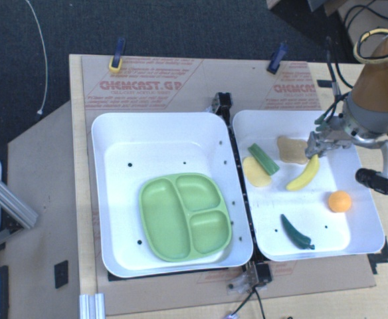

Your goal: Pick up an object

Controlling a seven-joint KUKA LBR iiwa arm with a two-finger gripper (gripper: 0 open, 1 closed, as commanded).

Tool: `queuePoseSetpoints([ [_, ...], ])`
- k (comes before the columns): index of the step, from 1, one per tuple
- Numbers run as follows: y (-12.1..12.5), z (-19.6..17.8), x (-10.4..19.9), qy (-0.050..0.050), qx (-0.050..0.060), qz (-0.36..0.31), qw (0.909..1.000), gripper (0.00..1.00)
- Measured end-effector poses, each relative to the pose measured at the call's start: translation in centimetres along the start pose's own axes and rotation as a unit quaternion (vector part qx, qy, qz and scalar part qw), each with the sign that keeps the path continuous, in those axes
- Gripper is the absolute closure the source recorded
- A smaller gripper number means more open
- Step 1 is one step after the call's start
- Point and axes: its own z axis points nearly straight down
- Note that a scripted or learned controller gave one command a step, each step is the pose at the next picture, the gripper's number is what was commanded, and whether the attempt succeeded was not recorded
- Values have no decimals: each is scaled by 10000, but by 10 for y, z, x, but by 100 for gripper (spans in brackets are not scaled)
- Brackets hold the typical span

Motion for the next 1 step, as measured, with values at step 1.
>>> queuePoseSetpoints([
  [1, 5, -61, 7, -2, -8, -4, 10000, 100],
])
